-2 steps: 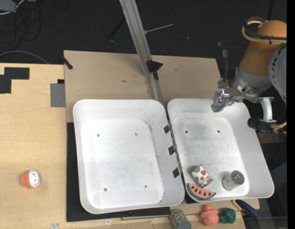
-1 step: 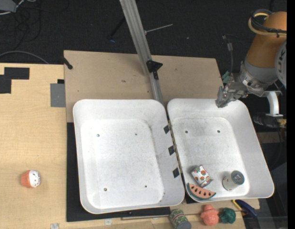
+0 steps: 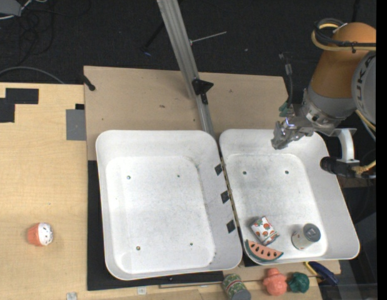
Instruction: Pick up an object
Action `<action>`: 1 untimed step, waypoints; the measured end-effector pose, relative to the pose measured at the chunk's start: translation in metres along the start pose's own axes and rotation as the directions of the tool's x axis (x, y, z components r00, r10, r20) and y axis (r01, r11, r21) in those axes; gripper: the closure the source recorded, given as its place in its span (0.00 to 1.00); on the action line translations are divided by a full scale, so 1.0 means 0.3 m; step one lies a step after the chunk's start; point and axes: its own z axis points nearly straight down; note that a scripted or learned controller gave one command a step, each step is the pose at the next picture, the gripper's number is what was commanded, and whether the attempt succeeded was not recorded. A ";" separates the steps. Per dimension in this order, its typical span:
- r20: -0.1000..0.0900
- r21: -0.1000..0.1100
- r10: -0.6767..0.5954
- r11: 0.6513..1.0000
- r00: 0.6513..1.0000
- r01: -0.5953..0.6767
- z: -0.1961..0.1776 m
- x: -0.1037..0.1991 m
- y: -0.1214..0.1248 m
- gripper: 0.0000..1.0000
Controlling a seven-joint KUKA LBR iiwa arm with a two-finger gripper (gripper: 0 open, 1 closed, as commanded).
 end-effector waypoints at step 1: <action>-0.001 0.000 -0.002 1.000 1.000 0.002 -0.047 0.172 -0.072 1.00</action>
